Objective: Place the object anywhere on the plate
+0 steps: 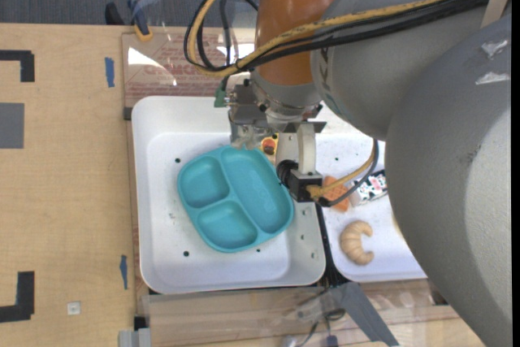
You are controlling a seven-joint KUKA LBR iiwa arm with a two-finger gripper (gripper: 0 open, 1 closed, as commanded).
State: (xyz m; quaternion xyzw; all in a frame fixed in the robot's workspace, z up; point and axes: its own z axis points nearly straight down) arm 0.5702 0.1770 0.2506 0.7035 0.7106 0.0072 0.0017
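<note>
My gripper (255, 137) hangs over the far right rim of the blue plate (236, 199), which lies in the left bin (154, 175) with its three compartments facing up. My own wrist hides how far the gripper is open, so I cannot tell, nor can I tell whether it has hold of anything. Just beside it, at the plate's rim, sits a small yellow and red thing (268, 146). It may be the object I am meant to place, but it is too small and too hidden for me to make out its long axis or which way it points. In the right bin (388, 260) lies a croissant (357, 242), bent like a crescent, its length running roughly from the far side to the near side of the bin. Near it are a small orange piece (334, 193) and a card (373, 186) with black and white marks I cannot read. Beyond the left bin, a clear sheet (166, 67) on the table (57, 175) bears red lettering, too blurred to read.
</note>
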